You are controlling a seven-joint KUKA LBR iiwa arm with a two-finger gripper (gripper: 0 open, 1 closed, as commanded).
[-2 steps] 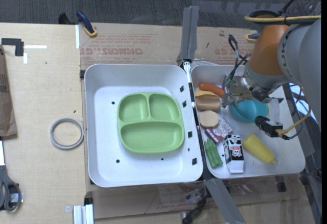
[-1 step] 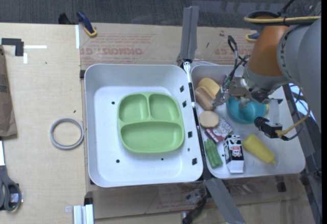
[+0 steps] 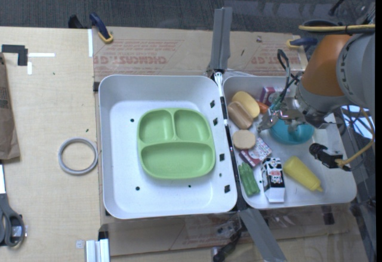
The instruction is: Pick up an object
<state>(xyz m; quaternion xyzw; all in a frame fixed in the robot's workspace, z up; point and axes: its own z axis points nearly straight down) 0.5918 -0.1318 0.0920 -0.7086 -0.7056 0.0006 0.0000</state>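
The right bin (image 3: 334,194) holds several small objects. A tan bread roll (image 3: 244,107) lies at its left, with a round beige cookie (image 3: 243,139) below it. A pink packet (image 3: 259,151), a green bar (image 3: 248,178), a black-and-white milk carton (image 3: 274,178) and a yellow bottle (image 3: 302,173) lie toward the front. A blue bowl (image 3: 292,131) sits mid-bin. My gripper (image 3: 276,115) hangs low over the bin between the roll and the bowl, partly covering the bowl's upper left rim. Nothing can be seen held in it.
The left bin (image 3: 113,135) carries a green divided plate (image 3: 176,143). A grey tape ring (image 3: 78,155) lies on the bench to the left. The arm's orange band (image 3: 322,67) and black cables (image 3: 325,156) crowd the right bin's far right side.
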